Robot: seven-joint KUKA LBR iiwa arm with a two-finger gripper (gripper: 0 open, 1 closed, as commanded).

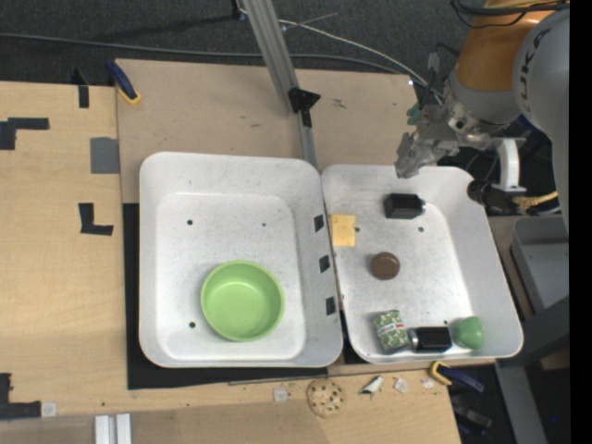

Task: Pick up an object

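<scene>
The arm [518, 54] is reaching over the right bin [490, 239]'s far edge, its hand [412, 160] hanging above the rim; its grip cannot be told. A green bowl [241, 301] is sitting in the left bin [166, 202]'s near half. A black block [403, 205] is lying just beneath the hand, near the right bin's far edge.

Both bins [231, 178] look like smooth white plastic, faintly speckled. The green bowl [241, 300], at seven o'clock, is glossy plastic. The bench [55, 276] looks like matt wood board. The pole [270, 40] at twelve o'clock is brushed metal. The arm's orange band [504, 58] shines.
</scene>
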